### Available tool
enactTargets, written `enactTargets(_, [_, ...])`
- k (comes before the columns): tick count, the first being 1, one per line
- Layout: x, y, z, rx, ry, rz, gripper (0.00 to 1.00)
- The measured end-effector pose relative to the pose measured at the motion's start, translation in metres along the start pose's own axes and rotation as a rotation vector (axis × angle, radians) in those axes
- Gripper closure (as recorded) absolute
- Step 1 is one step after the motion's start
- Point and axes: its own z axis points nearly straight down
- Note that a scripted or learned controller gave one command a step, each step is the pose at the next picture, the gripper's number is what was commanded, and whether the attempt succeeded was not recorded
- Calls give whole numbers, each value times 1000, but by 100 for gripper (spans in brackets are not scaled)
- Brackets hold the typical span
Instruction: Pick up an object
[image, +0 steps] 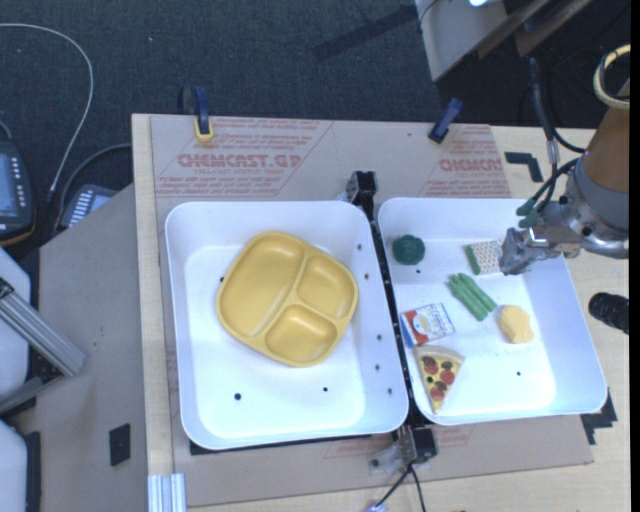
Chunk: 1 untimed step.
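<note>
A yellow divided plate (288, 311) lies in the left bin (190, 400). The right bin (570, 390) holds a green ball (407, 249), green pods (471, 296), a packet (428, 322), a pizza slice (439, 374) and a yellow lump (515, 324); the hand (515, 255) hangs above its far side.

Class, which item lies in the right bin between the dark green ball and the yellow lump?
In the camera view, green bean pods lie between the dark green ball and the yellow lump.

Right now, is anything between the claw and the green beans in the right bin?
Nothing visible. The claw hangs over the patterned card, and the green beans lie just beside it with bare bin floor between.
</note>
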Motion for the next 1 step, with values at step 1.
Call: enactTargets(1, [57, 15, 0, 5, 3, -5, 100])
